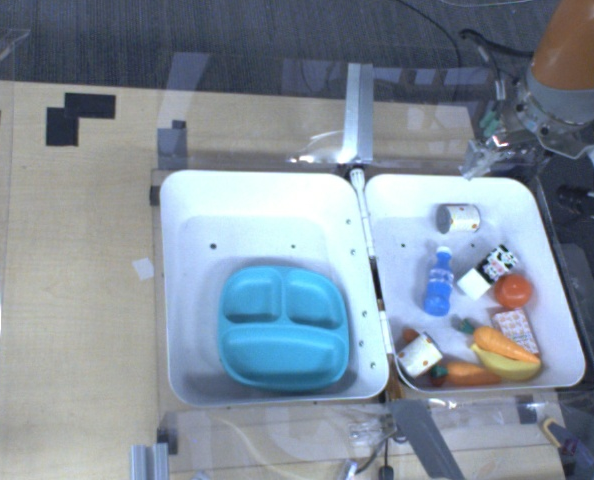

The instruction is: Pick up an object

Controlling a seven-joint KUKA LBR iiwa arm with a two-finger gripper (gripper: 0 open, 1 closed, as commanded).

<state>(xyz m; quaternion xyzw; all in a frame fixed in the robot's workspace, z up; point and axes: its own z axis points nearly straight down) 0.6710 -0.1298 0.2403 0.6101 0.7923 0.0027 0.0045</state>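
Observation:
The right bin (pixel 537 218) holds several small objects. A blue bottle (pixel 438 281) lies near its middle, and a small grey can (pixel 458 218) lies on its side towards the back. Near the right wall are a black-and-white box (pixel 498 263), a white block (pixel 474 284) and a red tomato (pixel 514 290). At the front lie a pink packet (pixel 515 330), a carrot (pixel 505 344), a banana (pixel 509 367) and a white cup (pixel 420 353). My gripper (pixel 493 136) hangs above the bin's back right corner, apart from all of them.
The left bin (pixel 207 218) holds a blue divided plate (pixel 284 325). A metal post (pixel 356 118) stands behind the wall between the bins. Cables run along the back right. The arm's orange band (pixel 575 23) is at the top right corner.

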